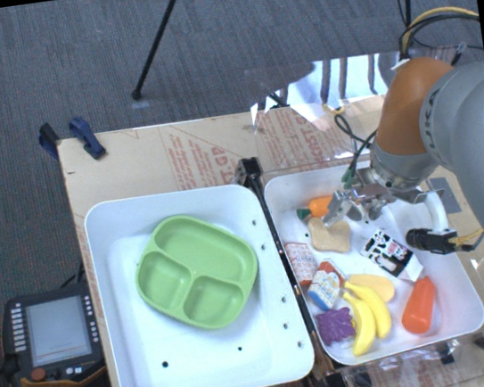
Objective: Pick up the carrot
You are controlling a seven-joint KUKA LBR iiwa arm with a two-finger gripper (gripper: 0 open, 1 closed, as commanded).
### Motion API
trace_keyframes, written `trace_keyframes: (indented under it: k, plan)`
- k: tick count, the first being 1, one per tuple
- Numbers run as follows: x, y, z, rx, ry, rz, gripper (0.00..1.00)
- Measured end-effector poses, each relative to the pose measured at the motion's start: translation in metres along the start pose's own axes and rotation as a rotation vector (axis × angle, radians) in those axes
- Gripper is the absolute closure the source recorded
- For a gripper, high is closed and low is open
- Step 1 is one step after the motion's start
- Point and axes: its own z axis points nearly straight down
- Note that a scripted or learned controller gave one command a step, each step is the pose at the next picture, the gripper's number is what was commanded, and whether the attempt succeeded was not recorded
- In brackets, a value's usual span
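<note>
Carrot (pixel 418 306) front-rt of bin, well apart from pincer (pixel 356 204).

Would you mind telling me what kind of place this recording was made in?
Probably a robotics lab: a grey arm works over two white bins on a bench, a teach pendant lies on the carpet, and a tripod leg stands behind.

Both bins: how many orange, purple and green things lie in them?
Orange: 2, small orange carrot, long orange-red plastic piece
Purple: 1, purple grape cluster
Green: 1, green divided plastic plate
Total: 4
</note>
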Motion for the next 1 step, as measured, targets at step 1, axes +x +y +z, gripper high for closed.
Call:
trace_keyframes:
  k: [1]
  plan:
    - [0.0119,-0.0003,-0.0001,0.007,0.005,0.509,0.0]
